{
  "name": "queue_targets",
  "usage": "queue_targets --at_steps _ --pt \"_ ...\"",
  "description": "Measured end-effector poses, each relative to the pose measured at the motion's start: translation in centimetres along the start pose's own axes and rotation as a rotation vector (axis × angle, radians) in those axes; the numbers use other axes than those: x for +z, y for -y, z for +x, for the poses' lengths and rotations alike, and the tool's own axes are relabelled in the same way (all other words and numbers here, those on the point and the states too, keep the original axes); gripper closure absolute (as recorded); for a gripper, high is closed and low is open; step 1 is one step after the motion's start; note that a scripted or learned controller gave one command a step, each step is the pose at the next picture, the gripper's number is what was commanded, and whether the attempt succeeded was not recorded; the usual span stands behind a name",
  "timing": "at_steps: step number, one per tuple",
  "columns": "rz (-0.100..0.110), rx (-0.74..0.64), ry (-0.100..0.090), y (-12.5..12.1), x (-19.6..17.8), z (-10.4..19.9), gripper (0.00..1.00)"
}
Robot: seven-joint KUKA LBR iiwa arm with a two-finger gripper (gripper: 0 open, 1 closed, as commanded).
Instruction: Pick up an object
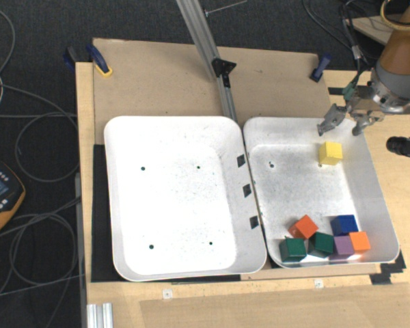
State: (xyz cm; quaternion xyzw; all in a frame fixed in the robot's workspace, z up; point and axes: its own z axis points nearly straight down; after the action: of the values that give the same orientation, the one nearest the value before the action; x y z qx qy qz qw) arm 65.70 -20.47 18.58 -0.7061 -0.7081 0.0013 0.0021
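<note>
In the right bin (369,183), yellow block (331,153) lies just below the spread-fingered tool (343,124).

two bins side by side on the bench (191,74) | left bin (123,183) | right bin (376,203): lone block (331,153) near the far end, gripper (344,122) just above it | block cluster (324,239) at near edge

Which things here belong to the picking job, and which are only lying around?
For the job: hand, open above the right bin; yellow block; the pile of orange, green, blue and purple blocks.

Lying about: left bin; blue clamps; cables; metal bar.
</note>
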Motion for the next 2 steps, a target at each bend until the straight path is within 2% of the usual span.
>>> queue_targets --at_steps 1,2 --pt "0.003 0.002 -0.001 0.9 5.8 0.5 0.0" --pt "-0.018 0.002 0.013 0.4 7.7 0.1 0.0"
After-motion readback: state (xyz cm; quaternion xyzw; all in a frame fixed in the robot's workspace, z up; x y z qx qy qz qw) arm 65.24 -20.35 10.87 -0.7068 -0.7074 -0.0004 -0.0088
